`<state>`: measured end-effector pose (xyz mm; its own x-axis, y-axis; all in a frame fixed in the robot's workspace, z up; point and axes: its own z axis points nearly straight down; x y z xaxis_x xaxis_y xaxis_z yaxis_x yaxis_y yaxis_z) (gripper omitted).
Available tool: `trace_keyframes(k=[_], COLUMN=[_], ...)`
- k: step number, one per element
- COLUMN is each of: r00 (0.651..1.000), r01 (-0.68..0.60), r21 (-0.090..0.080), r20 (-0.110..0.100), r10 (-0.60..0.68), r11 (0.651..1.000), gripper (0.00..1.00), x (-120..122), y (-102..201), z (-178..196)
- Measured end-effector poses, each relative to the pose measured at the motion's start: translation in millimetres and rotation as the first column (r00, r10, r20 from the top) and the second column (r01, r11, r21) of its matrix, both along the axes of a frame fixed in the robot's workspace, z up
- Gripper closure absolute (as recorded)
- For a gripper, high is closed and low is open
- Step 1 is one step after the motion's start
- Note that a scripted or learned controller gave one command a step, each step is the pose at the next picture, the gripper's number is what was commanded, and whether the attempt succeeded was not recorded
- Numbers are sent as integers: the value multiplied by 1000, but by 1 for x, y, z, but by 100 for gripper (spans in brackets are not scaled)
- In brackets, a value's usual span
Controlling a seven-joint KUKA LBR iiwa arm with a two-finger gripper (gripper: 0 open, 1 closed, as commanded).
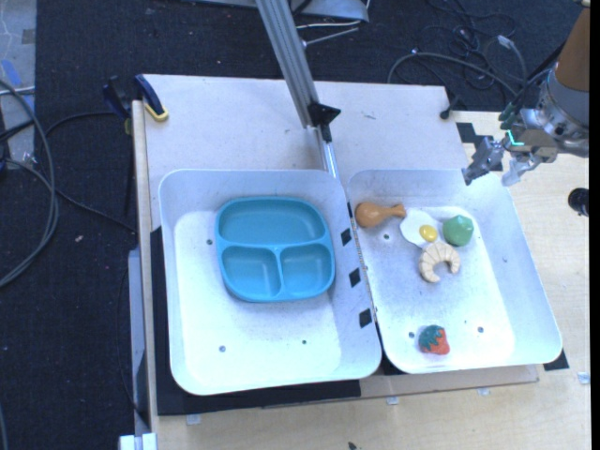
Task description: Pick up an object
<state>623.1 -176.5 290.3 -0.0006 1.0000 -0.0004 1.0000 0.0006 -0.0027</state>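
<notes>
Up over the right white bin's [525,279] far corner, the metal gripper [498,164] hangs with fingers spread apart, gripping nothing.

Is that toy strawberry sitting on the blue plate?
No. The strawberry lies in the right bin, apart from the blue plate.

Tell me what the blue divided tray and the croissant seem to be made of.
Blue divided tray: likely moulded plastic, smooth with a dull sheen and rounded compartment walls. Croissant: probably a plastic or rubber toy, uniform tan with a smooth surface; which one is unclear.
</notes>
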Motion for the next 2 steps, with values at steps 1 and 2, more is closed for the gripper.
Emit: trace_keyframes(k=[1,2], r00=[1000,1000], r01=[-1,-1], r21=[-1,0], r20=[3,-1], r10=[1,1], r11=[1000,1000], gripper=[0,0], x=[1,-1], y=[0,7], z=[2,-44])
